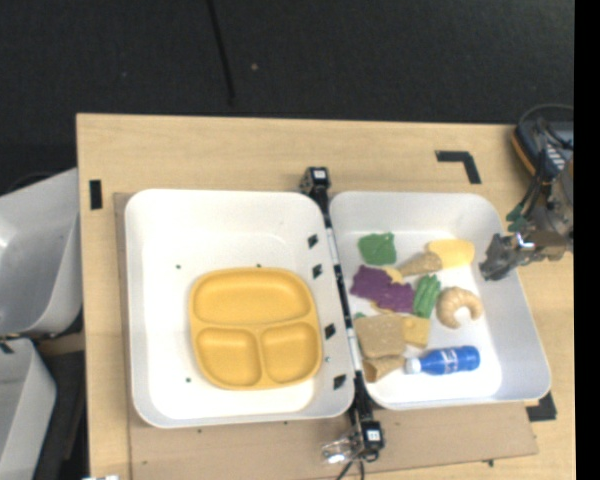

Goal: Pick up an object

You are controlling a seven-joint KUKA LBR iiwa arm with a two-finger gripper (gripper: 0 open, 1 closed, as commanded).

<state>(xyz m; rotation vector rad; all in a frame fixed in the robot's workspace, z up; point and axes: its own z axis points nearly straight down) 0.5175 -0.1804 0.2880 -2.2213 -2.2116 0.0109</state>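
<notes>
Bench: toy food heaped in right bin, handy for picking. Gripper at its right edge; jaw state unreadable.

Tray in left bin (toys right).

The bench is showing pale, matt wood grain. Both white bins and the yellow divided tray are looking like smooth, slightly glossy plastic.
</notes>
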